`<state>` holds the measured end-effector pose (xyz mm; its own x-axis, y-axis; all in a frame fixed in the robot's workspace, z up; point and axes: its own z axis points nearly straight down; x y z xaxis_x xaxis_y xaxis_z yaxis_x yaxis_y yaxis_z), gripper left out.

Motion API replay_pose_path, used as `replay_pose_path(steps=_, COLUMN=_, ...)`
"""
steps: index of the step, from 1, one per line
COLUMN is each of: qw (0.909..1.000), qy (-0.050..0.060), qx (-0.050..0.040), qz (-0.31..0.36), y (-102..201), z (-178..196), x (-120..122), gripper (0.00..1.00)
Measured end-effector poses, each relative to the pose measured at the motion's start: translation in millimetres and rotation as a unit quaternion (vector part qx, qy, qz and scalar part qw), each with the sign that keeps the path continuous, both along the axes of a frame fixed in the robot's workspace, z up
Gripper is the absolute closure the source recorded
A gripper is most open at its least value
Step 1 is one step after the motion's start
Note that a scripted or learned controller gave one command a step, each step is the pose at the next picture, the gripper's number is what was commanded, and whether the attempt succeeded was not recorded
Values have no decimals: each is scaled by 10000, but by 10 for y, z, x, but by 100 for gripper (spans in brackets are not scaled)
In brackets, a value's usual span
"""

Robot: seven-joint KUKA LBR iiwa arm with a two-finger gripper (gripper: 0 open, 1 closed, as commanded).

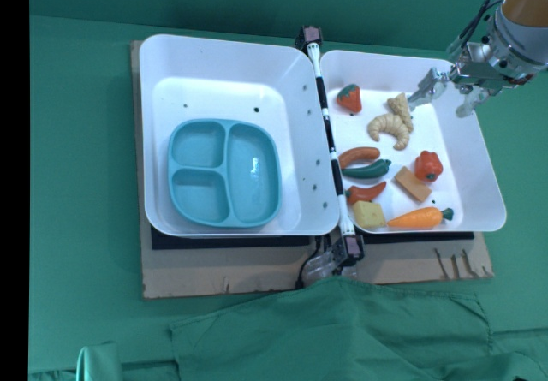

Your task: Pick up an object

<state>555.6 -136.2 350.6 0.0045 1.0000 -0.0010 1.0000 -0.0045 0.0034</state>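
Observation:
The right bin (479, 174) holds several toy foods: a strawberry (348, 98), a croissant (390, 127), a beige knobbly piece (399, 105), a sausage (359, 156), a green vegetable (366, 169), a red chili (366, 193), a red pepper (429, 165), a brown block (413, 184), a yellow cheese wedge (369, 215) and a carrot (417, 217). My gripper (447, 99) hangs open over the bin's far right corner. One finger (425, 93) points toward the beige piece. Nothing sits between the fingers.
The left bin (171, 62) carries a teal divided plate (224, 172). A black-and-white hinge bar (328, 127) runs between the two bins. Green cloth (342, 328) lies bunched along the front of the bench.

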Motion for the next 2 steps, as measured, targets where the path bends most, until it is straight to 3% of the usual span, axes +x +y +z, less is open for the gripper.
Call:
replay_pose_path(steps=1, qw=10000, qy=-25, qx=-29, qz=5, y=-391, z=-276, x=889, gripper=0)
replay_pose_path(steps=2, qw=10000, qy=-49, qx=-34, qz=-8, y=-381, z=-116, x=868, gripper=100)
